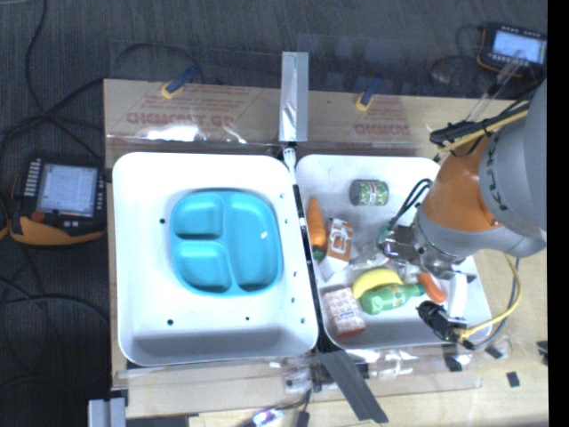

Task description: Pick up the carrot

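Observation:
The carrot (pixel 316 223) is orange and slim. It lies lengthwise against the left wall of the right bin (pixel 480 305), just left of a small orange-and-white box (pixel 339 238). My gripper (pixel 425 276) hangs low over the right half of that bin, below the arm's orange band (pixel 453 196). It is beside the right end of a yellow banana (pixel 378 280) and a green bottle (pixel 391 299). It stands well to the right of the carrot, with the box and banana between them. A small orange-red piece (pixel 432 286) shows right by the gripper; I cannot tell what it is.
A green can (pixel 369 192) lies at the back of the right bin, and a red-and-white packet (pixel 342 310) sits at its front left. The left bin (pixel 133 327) holds a blue divided plate (pixel 222 241). Cables and black arm parts (pixel 440 320) crowd the right bin's front right corner.

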